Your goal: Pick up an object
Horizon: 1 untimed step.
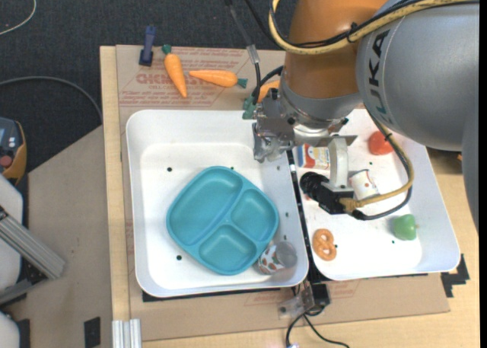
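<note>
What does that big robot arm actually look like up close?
The arm is bulky, rounded and grey, with black "KUKA" lettering partly in view and a glossy orange band above the wrist. Yellow and black cables loop around it. The gripper below is a boxy cluster of grey metal parts.

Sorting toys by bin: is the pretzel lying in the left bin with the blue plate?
No, the pretzel lies in the right bin, across the divide from the blue plate.

A green pepper (404,226), a pretzel (323,243) and a red piece (380,143) lie apart in the right bin (434,209).
</note>
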Available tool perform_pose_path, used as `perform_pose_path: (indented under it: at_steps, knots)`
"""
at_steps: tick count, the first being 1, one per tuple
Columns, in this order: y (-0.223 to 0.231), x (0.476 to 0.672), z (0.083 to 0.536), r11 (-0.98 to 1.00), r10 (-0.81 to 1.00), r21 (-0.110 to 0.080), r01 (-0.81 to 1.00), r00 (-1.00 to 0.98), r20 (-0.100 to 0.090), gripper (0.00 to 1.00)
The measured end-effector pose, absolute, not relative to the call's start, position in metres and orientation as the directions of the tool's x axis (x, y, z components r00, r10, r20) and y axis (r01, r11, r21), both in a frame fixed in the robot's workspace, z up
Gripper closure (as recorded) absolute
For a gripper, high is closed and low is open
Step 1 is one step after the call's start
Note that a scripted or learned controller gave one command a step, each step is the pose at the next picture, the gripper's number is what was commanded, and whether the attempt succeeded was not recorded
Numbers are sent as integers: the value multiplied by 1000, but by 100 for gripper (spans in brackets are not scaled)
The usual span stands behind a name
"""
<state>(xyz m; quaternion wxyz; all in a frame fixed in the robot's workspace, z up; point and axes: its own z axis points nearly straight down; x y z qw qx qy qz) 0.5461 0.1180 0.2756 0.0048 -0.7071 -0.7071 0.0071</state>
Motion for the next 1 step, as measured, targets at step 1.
perform_pose_path:
  at_steps: [1]
  knots:
    - [117,548,296,-1,1000,1,1000,1,1,100]
